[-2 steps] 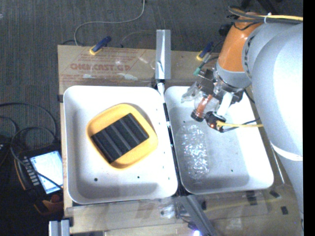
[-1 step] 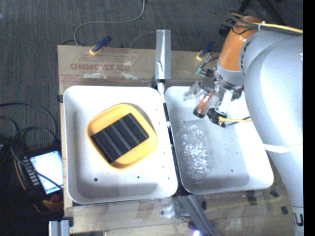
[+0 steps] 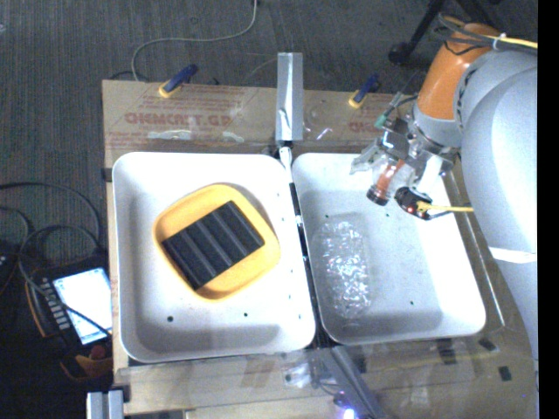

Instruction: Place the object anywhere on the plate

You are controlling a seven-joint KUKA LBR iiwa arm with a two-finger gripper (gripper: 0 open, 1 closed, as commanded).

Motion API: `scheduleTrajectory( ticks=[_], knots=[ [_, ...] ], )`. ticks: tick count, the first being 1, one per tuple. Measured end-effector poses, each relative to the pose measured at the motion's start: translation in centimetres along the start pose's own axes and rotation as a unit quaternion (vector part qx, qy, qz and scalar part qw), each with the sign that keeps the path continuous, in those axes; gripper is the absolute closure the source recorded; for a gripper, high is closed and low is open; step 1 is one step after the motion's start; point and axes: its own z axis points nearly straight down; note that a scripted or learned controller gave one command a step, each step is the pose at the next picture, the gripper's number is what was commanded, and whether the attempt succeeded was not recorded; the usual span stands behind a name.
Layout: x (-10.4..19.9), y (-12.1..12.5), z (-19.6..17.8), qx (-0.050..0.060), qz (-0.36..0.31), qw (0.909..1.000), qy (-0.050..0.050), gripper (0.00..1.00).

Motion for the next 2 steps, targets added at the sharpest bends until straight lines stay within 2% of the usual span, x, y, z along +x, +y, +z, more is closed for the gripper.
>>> scheduleTrajectory(
  ticks=[1,2],
  knots=[
    [-3.4,1.8,-2.7,0.001,0.085,0.9964,0.001,1.00],
    [-0.2,0.1,-0.8,0.001,-0.075,0.9972,0.000,1.00]
  ],
)
